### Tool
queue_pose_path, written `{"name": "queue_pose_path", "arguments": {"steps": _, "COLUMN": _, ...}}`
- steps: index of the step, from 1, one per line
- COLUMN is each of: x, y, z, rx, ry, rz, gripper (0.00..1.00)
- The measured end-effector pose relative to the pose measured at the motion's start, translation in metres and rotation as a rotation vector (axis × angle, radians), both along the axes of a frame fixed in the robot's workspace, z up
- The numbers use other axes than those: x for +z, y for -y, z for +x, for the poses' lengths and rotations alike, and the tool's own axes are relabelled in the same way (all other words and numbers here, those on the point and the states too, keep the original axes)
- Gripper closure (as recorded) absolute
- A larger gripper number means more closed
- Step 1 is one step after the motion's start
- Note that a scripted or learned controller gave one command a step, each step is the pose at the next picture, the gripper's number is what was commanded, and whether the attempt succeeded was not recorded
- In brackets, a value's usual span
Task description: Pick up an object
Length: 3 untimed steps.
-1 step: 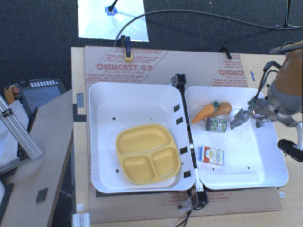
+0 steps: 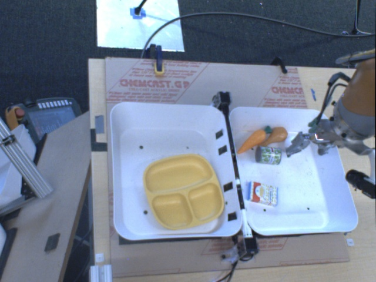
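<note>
Gripper (image 2: 298,143) hangs over the right bin (image 2: 329,216), on its far right side, with its grey fingers pointing left toward the small pile of objects; whether those fingers are apart or together I cannot tell at this size, and nothing shows between them.

Going from left to right: the left bin (image 2: 126,157) holds a yellow divided tray (image 2: 182,190) in its near half. In the right bin a small printed carton (image 2: 262,193) lies flat near the divider, apart from the rest. Farther back lies an orange carrot (image 2: 252,140), its thick end touching a second orange piece (image 2: 276,134), and a small green-labelled can (image 2: 269,155) lies on its side just near of them. The gripper's tip is just right of the can.

The can looks like the closest target, but it is round and could roll, and it is crowded by the carrot. A clean grasp would likely straddle the can across its width, descending straight down. The carton, standing clear, seems the safer choice.
</note>
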<state>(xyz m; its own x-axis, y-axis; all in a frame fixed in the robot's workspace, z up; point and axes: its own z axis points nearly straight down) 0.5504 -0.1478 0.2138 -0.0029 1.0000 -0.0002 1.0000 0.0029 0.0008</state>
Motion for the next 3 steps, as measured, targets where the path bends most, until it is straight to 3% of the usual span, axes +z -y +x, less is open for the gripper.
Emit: {"name": "queue_pose_path", "arguments": {"steps": 3, "x": -0.131, "y": 0.006, "z": 0.0, "rx": -0.002, "ry": -0.003, "rz": 0.001, "gripper": 0.0}}
